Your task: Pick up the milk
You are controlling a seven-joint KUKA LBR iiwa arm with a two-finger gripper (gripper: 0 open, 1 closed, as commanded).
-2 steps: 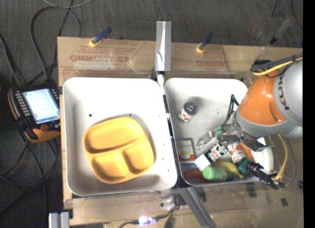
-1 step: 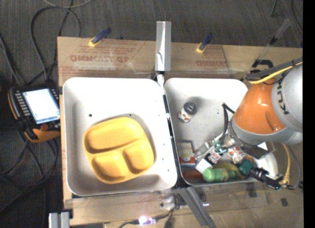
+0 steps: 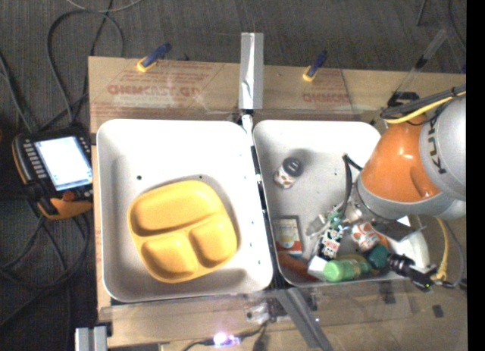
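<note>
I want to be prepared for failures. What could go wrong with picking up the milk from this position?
1. The gripper is low in a tight pile in the right bin, beside the green bottle; it may grab or push the wrong item.
2. The arm hides part of the pile, so the target could be misjudged.

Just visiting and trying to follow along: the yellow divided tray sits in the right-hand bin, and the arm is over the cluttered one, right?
Not quite. The camera view shows the yellow divided tray in the left bin, by itself. The arm is indeed over the cluttered bin, which is the right bin.
</note>
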